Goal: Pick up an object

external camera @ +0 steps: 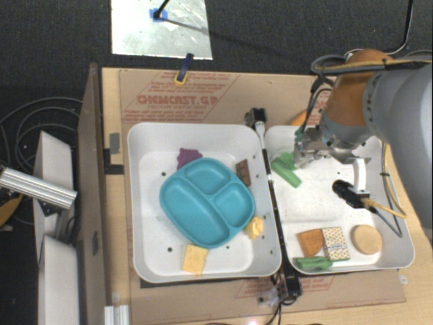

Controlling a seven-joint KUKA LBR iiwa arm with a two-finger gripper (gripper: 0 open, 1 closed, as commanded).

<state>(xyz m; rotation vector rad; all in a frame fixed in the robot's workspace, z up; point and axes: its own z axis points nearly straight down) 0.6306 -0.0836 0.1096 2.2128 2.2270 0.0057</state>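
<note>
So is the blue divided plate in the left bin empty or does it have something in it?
Empty. The blue divided plate shows bare compartments; the purple piece, brown piece and yellow pieces lie around its rim in the left bin.

Dark carpeted floor [54, 32]; cardboard-covered tabletop [176, 97] with red lettering; shiny metal sheet [161, 19] on the floor beyond; black cables [27, 137] at left; aluminium extrusion rail [37, 187] beside them.
</note>
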